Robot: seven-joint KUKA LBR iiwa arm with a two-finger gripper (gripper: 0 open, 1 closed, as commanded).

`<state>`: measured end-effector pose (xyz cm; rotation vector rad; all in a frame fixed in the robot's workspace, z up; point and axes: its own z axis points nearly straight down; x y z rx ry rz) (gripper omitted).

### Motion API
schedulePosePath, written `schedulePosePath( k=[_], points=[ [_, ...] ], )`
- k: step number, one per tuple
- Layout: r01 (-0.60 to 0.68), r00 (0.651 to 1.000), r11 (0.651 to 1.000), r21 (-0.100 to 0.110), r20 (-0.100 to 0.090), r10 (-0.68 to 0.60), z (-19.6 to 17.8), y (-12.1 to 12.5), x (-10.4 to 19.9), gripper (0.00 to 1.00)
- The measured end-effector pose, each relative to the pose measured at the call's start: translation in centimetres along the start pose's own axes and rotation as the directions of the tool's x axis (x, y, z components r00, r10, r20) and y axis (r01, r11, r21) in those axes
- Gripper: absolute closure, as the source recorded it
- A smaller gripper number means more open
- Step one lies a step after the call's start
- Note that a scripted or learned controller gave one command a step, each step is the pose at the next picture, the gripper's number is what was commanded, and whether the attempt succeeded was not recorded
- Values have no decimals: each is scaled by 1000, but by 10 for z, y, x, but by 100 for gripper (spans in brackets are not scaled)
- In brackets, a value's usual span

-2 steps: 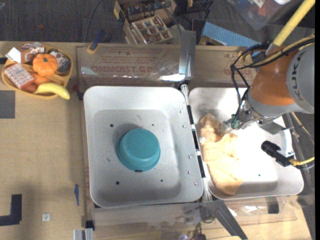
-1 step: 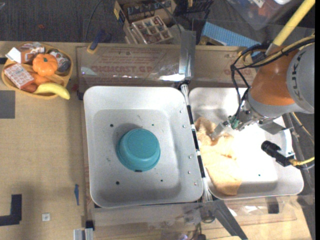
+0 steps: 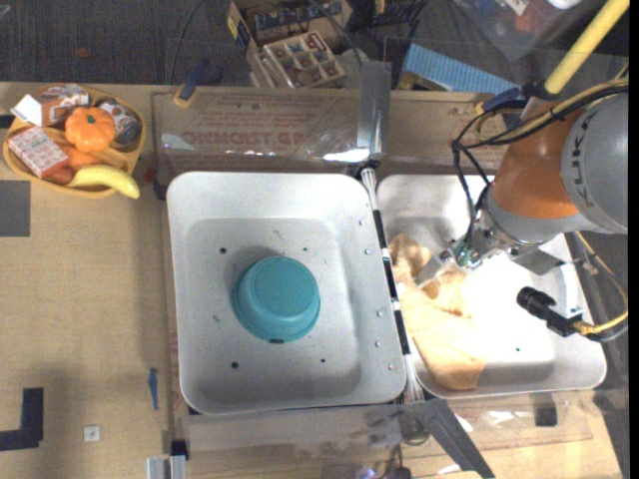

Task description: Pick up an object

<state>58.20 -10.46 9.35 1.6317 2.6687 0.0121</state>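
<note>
A teal bowl [image 3: 278,298] lies upside down in the middle of the left bin [image 3: 200,208]. A tan, crumpled cloth [image 3: 439,317] lies along the left side of the right bin [image 3: 559,362]. My gripper [image 3: 436,273] reaches in from the right and is down on the upper part of the cloth, its metal fingers touching the folds. The arm's orange band [image 3: 534,178] hangs over the right bin's far end.
A bowl of toy food with a banana [image 3: 105,180] and an orange pumpkin [image 3: 90,128] sits at the bench's far left. A black cylinder [image 3: 539,302] juts over the right bin. Boxes and a clear plastic sheet lie behind the bins.
</note>
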Motion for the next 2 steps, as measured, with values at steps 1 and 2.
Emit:
schedulePosePath(
  k=[1, 2],
  points=[
    [-122, 992, 992, 12, -4, 122, -92, 26, 14, 0],
    [-181, 983, 983, 12, -2, 181, -91, 88, 19, 0]
  ],
)
